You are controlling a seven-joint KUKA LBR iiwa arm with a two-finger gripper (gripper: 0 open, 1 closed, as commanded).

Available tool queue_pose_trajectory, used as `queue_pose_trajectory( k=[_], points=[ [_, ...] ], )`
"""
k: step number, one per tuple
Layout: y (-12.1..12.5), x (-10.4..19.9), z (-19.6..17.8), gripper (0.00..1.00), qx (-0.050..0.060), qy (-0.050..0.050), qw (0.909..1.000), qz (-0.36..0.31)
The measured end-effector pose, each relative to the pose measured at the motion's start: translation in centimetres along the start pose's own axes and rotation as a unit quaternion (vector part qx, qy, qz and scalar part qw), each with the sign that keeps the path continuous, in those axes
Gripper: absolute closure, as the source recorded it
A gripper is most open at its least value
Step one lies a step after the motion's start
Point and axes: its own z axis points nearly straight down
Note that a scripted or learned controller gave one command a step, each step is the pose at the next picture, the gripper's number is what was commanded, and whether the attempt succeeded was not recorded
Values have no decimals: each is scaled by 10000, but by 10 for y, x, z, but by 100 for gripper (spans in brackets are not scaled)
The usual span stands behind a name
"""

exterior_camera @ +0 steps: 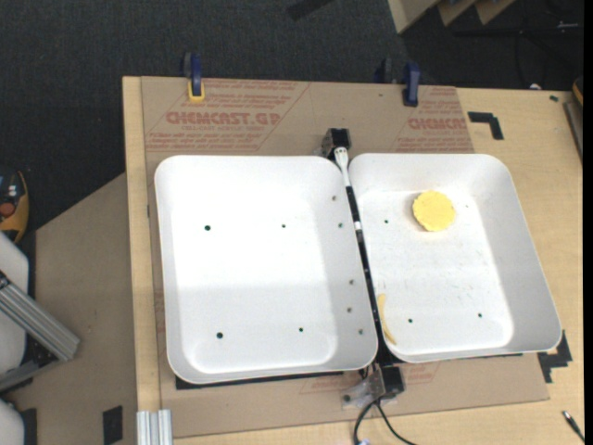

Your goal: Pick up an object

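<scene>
A round yellow object (434,211) lies flat in the right white bin (500,276), toward its far side and a little left of its middle. A thin yellow sliver (382,315) rests against that bin's left wall near the front.
The left white bin (250,341) sits beside the right one, joined along a black strip with clips (339,143) at the far end. Both stand on a brown cardboard sheet (278,109) held by blue clamps. A metal rail (37,318) lies at the left edge.
</scene>
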Motion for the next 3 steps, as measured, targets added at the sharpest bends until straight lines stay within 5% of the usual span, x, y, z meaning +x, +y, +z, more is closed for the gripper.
queue_pose_trajectory(
  k=[1, 2, 3],
  points=[
    [10, 68, 204, 0, 121, 62, 9999, -81],
    [20, 103, 435, 0, 111, 56, 9999, -68],
    [119, 99, 246, 0, -90, 12, 9999, -83]
  ],
)
